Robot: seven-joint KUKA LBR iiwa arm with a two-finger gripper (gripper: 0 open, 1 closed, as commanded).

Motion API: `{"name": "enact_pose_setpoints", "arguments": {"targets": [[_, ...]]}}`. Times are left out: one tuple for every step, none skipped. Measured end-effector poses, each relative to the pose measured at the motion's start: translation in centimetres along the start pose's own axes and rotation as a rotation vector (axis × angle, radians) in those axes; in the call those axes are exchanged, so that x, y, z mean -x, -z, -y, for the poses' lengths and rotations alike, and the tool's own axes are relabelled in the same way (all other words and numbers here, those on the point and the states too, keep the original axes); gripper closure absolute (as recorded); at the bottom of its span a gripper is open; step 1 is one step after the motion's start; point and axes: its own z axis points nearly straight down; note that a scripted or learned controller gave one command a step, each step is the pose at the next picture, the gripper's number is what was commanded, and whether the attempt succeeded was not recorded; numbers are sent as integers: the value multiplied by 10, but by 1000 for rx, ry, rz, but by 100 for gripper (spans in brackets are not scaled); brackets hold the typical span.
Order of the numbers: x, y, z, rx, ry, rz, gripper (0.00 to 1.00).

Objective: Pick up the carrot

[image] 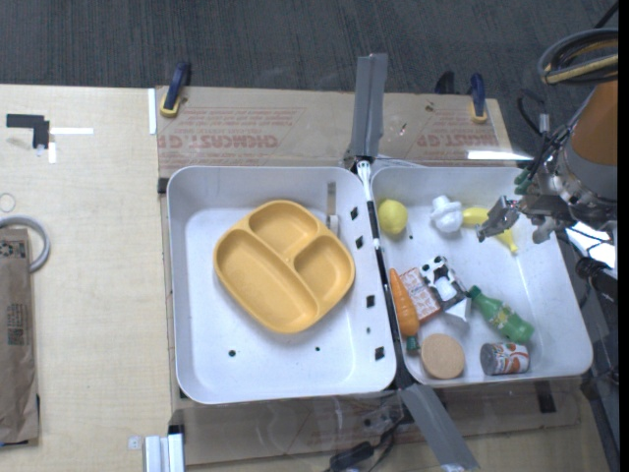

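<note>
Camera view: the carrot is lying at seven o'clock in the right bin, against the divider. The end effector is being held released at two o'clock. A miss is being risked, the neighbouring box crowding the carrot.

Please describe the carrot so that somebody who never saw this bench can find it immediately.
Look in the right white bin, along its left wall beside the divider between the two bins. The carrot lies there lengthwise, just below the lemon. It is the only long orange tapered thing; the neighbour on its right is a small flat printed packet.
</note>
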Motion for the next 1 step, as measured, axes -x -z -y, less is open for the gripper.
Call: {"name": "enact_pose_setpoints", "arguments": {"targets": [[-16, -67, 57, -3, 82, -2, 0]]}}
